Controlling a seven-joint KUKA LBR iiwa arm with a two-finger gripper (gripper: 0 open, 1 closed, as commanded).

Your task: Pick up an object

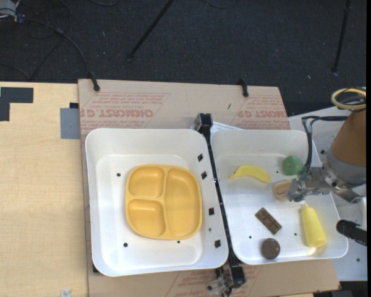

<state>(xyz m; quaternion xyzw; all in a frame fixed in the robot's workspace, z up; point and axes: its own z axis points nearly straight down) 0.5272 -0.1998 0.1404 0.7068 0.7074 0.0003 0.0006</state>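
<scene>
The tool (pixel 295 192) was seen low in the right bin (pixel 247 142) beside a tan piece (pixel 281 189), its state not discernible, and a centred, straight descent clear of the green ball (pixel 291 164) and yellow bottle (pixel 312 225) was judged best.

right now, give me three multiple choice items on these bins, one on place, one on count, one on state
1. Where is the yellow plate?
A. left bin
B. right bin
C. on the cardboard

2. How many compartments does the plate have?
A. two
B. three
C. five

3. How does the yellow bottle sit?
A. upright
B. lying on its side
C. leaning on the banana

Key: 1 A, it rests on the left bin floor. 2 B, one long and two small sections show. 3 B, it lies flat in the right bin, apart from the banana.
</scene>
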